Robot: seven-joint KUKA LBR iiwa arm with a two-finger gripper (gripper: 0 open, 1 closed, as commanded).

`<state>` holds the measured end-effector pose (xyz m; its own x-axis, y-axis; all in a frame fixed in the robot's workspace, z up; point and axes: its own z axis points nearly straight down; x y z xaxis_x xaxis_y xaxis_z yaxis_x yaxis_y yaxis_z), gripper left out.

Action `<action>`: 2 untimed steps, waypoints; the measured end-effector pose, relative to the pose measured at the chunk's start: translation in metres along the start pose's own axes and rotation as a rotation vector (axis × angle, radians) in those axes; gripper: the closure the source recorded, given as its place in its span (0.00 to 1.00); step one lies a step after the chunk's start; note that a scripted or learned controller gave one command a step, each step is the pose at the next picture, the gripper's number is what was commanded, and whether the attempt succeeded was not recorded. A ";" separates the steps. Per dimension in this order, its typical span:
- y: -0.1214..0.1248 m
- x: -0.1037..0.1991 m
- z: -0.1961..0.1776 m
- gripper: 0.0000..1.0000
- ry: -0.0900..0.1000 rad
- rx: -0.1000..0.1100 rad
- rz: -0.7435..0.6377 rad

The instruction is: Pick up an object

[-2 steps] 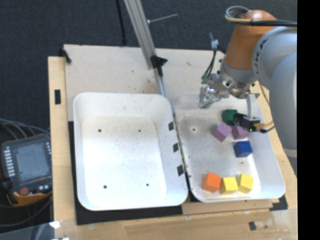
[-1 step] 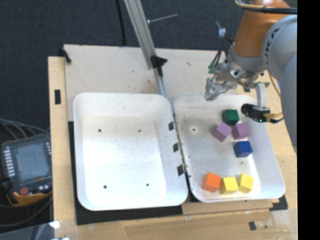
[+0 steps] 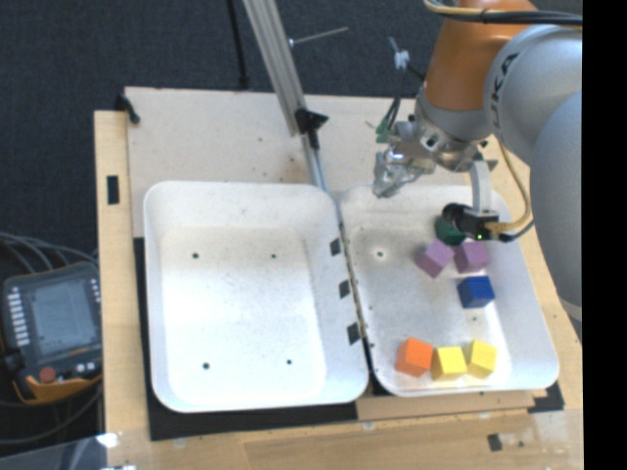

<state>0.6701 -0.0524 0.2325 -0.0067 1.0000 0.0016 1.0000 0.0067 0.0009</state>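
The grey arm with its orange band reaches in from the right, and its two-finger metal gripper (image 3: 390,179) hangs over the far left corner of the right shallow white bin (image 3: 387,292), beside the divide from the left shallow white bin (image 3: 245,292). Whether its jaws are open or closed I cannot tell, and nothing is visible between them. The blocks lie well apart from it. 2 purple cubes (image 3: 453,257) sit touching, their pair running left to right, the left 1 turned cornerwise. A blue cube (image 3: 475,291) lies just below them. Along the near wall, an orange cube (image 3: 414,356) and 2 yellow cubes (image 3: 466,359) form a row running left to right. A dark green object (image 3: 451,229) lies just above the purple pair.
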 end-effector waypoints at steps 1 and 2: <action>-0.023 0.047 0.007 1.00 -0.001 0.002 0.001; -0.037 0.088 0.009 1.00 -0.001 0.002 0.001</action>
<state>0.6328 0.0357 0.2240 -0.0058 1.0000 0.0008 1.0000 0.0058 -0.0007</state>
